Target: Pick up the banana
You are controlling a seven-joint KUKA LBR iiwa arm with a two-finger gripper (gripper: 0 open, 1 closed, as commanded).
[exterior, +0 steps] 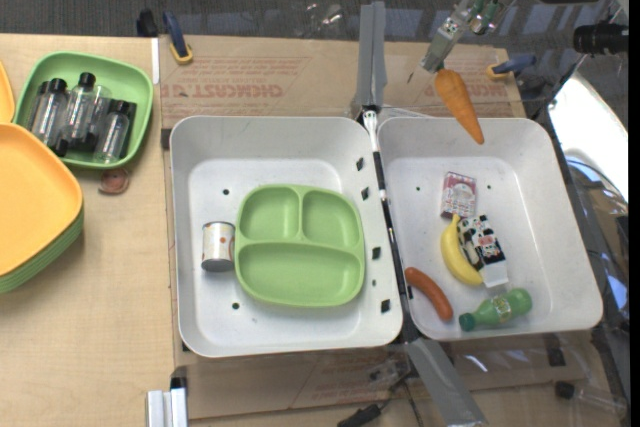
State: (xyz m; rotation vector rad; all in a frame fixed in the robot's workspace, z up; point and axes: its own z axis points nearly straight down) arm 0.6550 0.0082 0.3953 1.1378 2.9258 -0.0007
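Observation:
The yellow banana (457, 253) lies in the right bin (555, 215), right of its middle. A black-and-white box (487, 245) rests against the banana's right side and partly covers it. My gripper (436, 58) hangs above the bench behind the right bin's back rim, far from the banana. An orange carrot (459, 105) slants down from just below the gripper across that rim. Whether the carrot is held or just rests there is unclear.
The right bin also holds a pink packet (458, 193), a red sausage (430, 292) and a green bottle (497, 308) near the front. The left bin (190, 175) holds a green divided plate (300, 245) and a small can (217, 245). A green tray of bottles (85, 110) and orange plates (30, 215) sit at far left.

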